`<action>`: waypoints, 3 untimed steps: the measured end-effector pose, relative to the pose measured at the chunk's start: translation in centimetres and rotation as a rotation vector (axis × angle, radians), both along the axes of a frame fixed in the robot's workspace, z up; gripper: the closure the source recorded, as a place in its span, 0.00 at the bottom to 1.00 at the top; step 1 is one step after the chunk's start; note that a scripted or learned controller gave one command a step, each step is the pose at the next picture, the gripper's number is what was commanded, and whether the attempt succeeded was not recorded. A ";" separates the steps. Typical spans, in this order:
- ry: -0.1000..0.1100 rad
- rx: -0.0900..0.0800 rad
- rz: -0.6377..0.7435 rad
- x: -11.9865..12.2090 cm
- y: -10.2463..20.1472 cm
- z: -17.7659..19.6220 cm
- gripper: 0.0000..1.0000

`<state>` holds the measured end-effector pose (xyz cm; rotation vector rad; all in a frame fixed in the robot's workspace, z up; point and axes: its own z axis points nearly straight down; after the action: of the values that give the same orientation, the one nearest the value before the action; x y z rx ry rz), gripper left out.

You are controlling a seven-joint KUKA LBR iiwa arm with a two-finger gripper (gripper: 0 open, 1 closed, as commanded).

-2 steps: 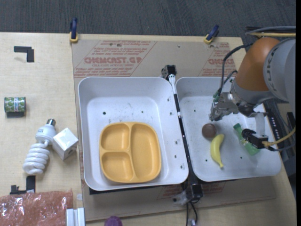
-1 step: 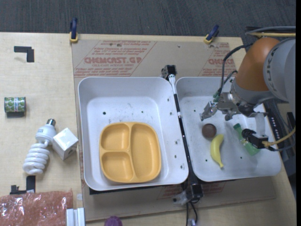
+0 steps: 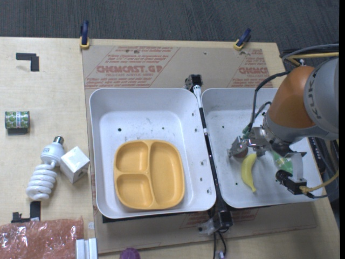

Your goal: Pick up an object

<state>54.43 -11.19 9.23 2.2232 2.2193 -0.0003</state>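
Observation:
In the right bin [image 3: 226,117], a yellow banana [image 3: 249,171] lies near the front, pointing toward the front edge. My gripper [image 3: 239,148] hangs low over the bin floor, just above and left of the banana's top end. Whether it touches the banana is unclear. The grey arm with its orange band [image 3: 291,104] comes in from the right and covers the bin's right part. A green and white item [image 3: 283,163] shows beside the wrist, partly hidden by it.
A yellow divided plate [image 3: 149,174] fills much of the left bin [image 3: 108,123]. On the bench to the left are a spiral light bulb [image 3: 44,171], a white cube [image 3: 75,164], a green can [image 3: 16,120] and a pinkish bag [image 3: 38,239].

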 end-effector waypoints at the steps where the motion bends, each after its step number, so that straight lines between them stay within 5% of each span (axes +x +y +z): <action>1: -0.002 -0.001 -0.002 0.1 -0.1 1.0 1.00; 2: -0.001 -0.001 0.001 3.5 -5.4 0.0 1.00; 3: -0.001 -0.001 0.001 3.5 -5.4 0.0 0.00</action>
<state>57.88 -16.54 9.28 2.2217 2.2192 -0.0001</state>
